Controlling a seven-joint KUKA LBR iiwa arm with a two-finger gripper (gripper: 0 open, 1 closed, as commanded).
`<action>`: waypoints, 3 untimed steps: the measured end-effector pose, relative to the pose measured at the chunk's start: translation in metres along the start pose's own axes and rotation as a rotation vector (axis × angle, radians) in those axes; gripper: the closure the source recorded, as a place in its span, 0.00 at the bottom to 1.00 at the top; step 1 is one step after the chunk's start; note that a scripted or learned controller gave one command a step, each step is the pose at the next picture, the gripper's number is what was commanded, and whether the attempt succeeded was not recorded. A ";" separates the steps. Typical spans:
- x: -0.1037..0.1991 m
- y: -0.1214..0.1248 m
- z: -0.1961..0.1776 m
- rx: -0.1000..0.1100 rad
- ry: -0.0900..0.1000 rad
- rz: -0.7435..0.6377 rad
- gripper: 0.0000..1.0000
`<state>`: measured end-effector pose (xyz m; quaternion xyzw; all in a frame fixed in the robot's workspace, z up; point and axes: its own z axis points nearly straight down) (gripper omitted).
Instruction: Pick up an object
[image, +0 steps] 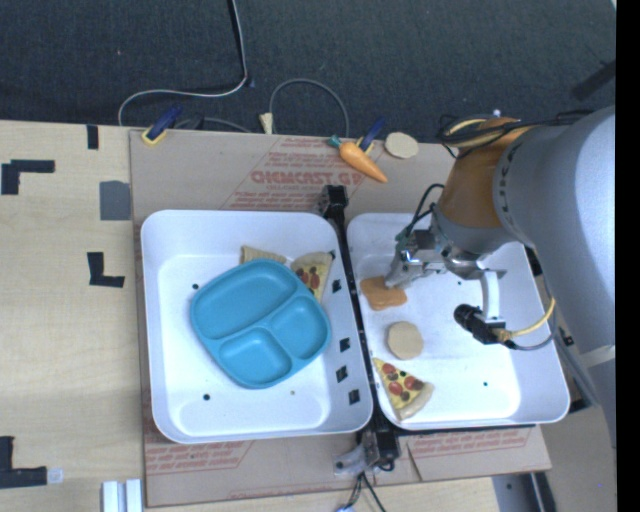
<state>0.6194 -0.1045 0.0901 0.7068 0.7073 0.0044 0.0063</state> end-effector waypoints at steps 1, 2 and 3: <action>0.001 0.000 0.000 0.004 0.003 -0.003 0.00; -0.007 -0.003 0.000 0.002 0.002 -0.003 0.00; 0.004 -0.005 0.001 0.002 -0.004 -0.001 0.00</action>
